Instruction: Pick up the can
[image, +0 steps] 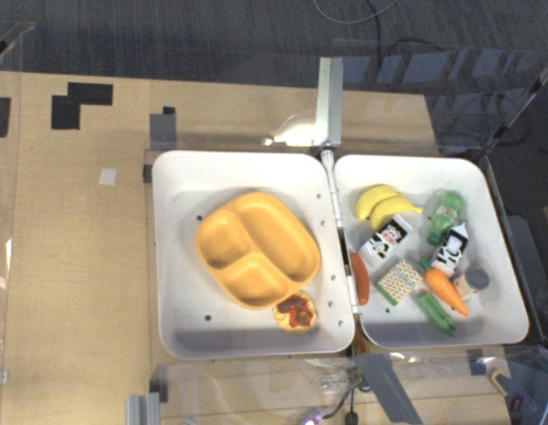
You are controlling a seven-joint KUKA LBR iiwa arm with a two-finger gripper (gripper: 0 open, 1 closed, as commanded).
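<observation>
Closest to the front, a small red-and-orange toy food [297,311] lies in the left bin [172,237], touching the front corner of a yellow divided plate [256,248]. On the same tabletop [70,264], the right bin [499,321] holds the clutter. What looks like the can [474,279], small, grey and round-topped, sits near the bin's right wall, just beside the carrot [446,291]. A green vegetable [436,313] lies in front of the carrot. Two cow-patterned cartons [386,240], bananas [385,204], a red sausage [359,279] and a speckled packet [399,282] lie further left. Whether the hand is spread or pressed together cannot be told.
</observation>
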